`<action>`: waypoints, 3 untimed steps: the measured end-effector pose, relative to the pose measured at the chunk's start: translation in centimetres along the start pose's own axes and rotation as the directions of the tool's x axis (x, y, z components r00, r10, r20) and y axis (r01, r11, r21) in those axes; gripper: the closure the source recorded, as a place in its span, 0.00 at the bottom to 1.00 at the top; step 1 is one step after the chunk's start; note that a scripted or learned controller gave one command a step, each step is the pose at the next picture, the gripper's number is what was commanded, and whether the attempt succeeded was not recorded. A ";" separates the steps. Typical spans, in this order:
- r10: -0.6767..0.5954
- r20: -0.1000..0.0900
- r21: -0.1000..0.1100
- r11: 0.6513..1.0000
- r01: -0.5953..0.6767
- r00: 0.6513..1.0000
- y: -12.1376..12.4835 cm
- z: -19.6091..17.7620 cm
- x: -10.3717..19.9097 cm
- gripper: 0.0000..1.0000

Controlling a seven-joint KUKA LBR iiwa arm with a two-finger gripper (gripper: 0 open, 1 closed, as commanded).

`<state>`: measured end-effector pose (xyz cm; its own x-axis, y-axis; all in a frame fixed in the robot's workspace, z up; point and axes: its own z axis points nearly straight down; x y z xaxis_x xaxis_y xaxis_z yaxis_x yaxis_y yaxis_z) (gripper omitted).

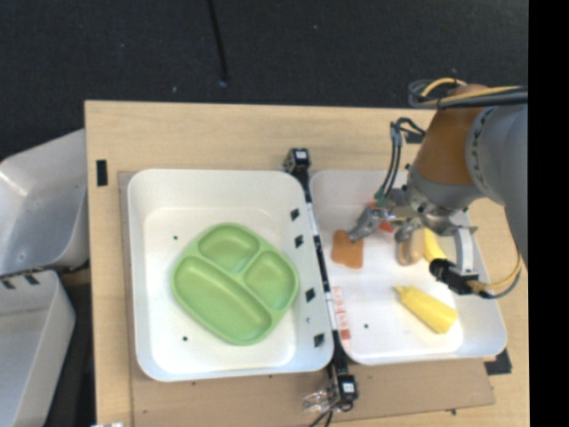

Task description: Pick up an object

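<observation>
Grey gripper [384, 231] hangs open and empty between orange piece [348, 251] and yellow bottle [428, 308], seemingly choosing a target

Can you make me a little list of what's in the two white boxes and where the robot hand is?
left bin: holds a green divided plate
right bin: holds an orange-brown piece near its left wall and a yellow piece toward the front right
another yellow thing: partly hidden beside the gripper
gripper: low over the right bin, just right of the orange-brown piece
arm: grey, orange band, reaching in from the right
held object: cannot tell
</observation>
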<state>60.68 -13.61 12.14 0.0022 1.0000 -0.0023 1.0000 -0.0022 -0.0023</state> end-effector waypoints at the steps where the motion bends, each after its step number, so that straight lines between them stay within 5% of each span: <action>1: 0.002 -0.001 -0.006 1.000 -0.002 1.000 0.2 -1.4 0.0 1.00; 3: -0.004 -0.001 -0.008 1.000 0.004 1.000 -0.1 -10.7 0.1 1.00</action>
<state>60.62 -13.48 22.82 -0.0023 1.0000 -0.0012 1.0000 0.0023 0.0060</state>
